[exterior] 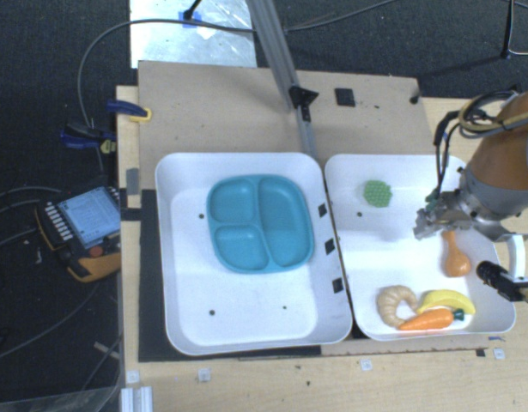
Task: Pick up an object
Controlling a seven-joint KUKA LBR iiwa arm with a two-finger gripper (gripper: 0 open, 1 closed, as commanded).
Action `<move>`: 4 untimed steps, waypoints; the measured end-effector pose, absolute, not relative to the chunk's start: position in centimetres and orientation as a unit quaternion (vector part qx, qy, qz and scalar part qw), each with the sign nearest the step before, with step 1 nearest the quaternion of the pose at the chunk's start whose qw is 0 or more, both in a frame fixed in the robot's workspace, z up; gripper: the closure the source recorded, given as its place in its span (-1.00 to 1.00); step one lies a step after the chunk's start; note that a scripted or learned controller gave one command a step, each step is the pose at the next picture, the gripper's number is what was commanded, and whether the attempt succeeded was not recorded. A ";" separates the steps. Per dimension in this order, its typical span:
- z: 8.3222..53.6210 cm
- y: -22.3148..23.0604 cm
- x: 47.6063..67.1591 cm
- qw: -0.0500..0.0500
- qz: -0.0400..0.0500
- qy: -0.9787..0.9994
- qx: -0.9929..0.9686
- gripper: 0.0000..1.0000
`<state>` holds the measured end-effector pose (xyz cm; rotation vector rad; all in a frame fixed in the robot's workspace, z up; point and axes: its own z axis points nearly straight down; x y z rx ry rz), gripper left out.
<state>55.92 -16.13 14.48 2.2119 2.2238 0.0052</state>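
Toy foods lie scattered in the right bin (392, 168), and we count five of them. A green, bumpy broccoli-like piece (377, 193) sits alone toward the bin's far left part. Along the near edge we see a beige croissant-shaped piece (395, 303), with an orange carrot (428, 319) just beside it and a yellow banana (446, 299) touching the carrot from behind. An orange pear-shaped piece (455, 257) lies further right, close under the arm's wrist.

We find the gripper (427, 223) low over the middle of the right bin, between the green piece and the pear-shaped one, reaching in from the right on the grey arm with its orange band (504, 157). Its fingertips are small and dark against the white floor, and we cannot tell how far apart they stand or whether anything sits between them.

In the left bin (186, 299) we see a blue divided plate (259, 222) with three compartments, lying flat near the middle. A handheld pendant with a screen (81, 226) rests on the dark floor left of the bench.
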 end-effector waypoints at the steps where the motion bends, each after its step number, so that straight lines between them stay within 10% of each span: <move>1: 20.7 -16.8 55.7 0.004 0.002 0.709 0.705 1.00; 4: 23.8 -5.7 58.4 0.000 0.001 0.711 0.703 1.00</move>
